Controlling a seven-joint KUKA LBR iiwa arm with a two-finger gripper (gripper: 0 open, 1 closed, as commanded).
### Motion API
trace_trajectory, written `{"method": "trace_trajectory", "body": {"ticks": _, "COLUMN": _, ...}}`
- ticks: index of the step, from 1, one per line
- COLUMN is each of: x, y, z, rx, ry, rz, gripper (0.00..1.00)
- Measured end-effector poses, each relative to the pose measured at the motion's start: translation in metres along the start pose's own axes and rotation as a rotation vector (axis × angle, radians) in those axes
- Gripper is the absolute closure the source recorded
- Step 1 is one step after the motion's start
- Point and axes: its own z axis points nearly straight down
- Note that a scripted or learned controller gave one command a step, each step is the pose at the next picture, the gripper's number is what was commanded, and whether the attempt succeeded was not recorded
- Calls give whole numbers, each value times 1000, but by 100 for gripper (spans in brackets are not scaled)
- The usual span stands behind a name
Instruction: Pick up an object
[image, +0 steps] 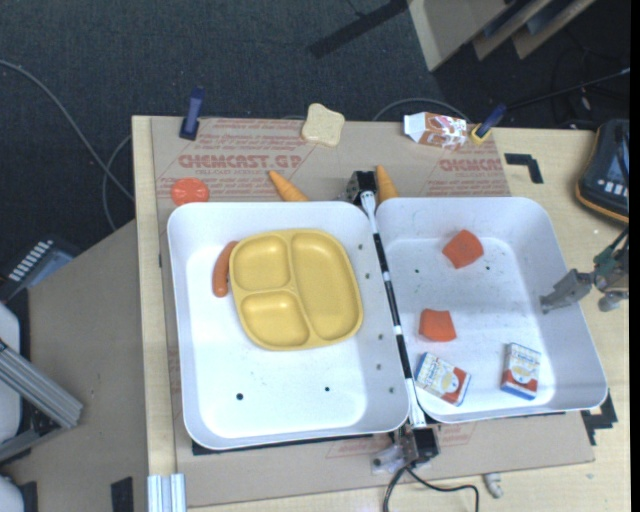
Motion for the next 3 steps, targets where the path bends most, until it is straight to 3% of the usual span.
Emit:
{"method": "trace_trajectory", "body": {"ticks": 1, "x": 70, "y": 58, "z": 99, "rx": 3, "ry": 3, "rz": -2, "gripper": 0}}
{"method": "trace_trajectory", "body": {"ticks": 2, "x": 77, "y": 121, "z": 142, "rx": -1, "ry": 1, "rz": -1, "gripper": 0}}
{"method": "trace_trajectory", "body": {"ticks": 3, "x": 92, "y": 173, "z": 153, "rx": -1, "ry": 0, "rz": -2, "gripper": 0}}
